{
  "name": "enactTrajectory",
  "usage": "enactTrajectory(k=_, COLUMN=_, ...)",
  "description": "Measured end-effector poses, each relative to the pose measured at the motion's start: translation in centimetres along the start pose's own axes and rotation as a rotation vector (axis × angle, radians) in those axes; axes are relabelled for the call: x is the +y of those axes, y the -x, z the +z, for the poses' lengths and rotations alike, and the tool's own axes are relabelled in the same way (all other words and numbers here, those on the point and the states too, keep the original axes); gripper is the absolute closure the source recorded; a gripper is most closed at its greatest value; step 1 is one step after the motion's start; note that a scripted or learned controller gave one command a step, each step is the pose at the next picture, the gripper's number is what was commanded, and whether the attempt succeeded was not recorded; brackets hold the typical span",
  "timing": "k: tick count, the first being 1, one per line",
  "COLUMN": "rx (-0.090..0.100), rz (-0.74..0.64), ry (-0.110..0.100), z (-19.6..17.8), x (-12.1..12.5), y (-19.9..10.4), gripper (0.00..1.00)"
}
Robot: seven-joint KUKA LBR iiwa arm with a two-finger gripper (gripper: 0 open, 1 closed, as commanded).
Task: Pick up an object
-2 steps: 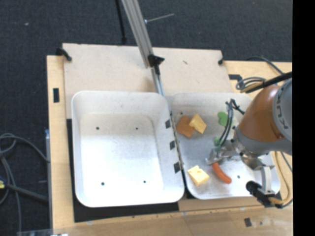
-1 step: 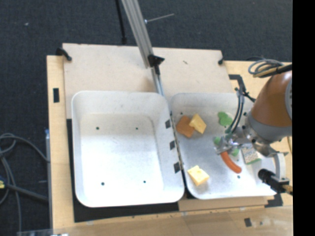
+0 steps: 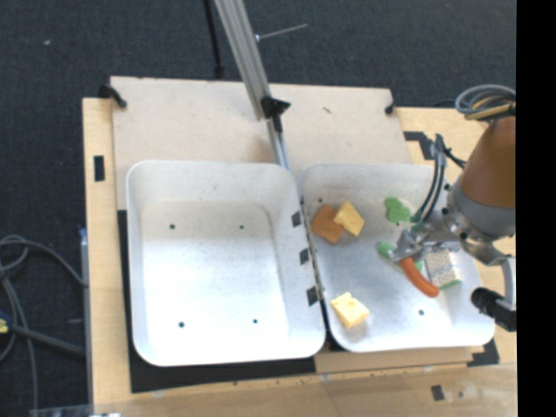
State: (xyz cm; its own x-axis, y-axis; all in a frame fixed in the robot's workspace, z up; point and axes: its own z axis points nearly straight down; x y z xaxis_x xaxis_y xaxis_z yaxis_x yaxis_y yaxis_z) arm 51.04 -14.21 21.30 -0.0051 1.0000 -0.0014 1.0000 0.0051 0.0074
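Note:
The right bin (image 3: 382,337) holds several small objects. An orange-brown block (image 3: 327,224) lies beside a yellow wedge (image 3: 350,219) near the bin's left wall. Another yellow block (image 3: 350,309) sits toward the front. A green piece (image 3: 397,208) rests farther back, a second green bit (image 3: 386,250) lies nearer the middle. An orange carrot-like stick (image 3: 419,278) lies next to a small speckled grey box (image 3: 442,268). My gripper (image 3: 410,248) hangs low over the right bin, just above the carrot's upper end and the green bit.
The left bin (image 3: 217,263) sits beside the right one, sharing a middle divider. A slanted metal rail (image 3: 248,55) rises from behind the bins. The arm's orange band (image 3: 492,159) and grey wrist occupy the right bin's far right side. Cables lie at the left edge.

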Motion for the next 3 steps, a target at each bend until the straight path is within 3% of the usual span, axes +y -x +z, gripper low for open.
enactTrajectory(k=1, rx=0.000, rz=-0.001, ry=0.001, z=-5.4, x=0.3, y=0.1, gripper=1.00)
enactTrajectory(k=3, rx=0.001, rz=-0.001, ry=-0.006, z=-5.5, x=2.2, y=-11.1, gripper=1.00)
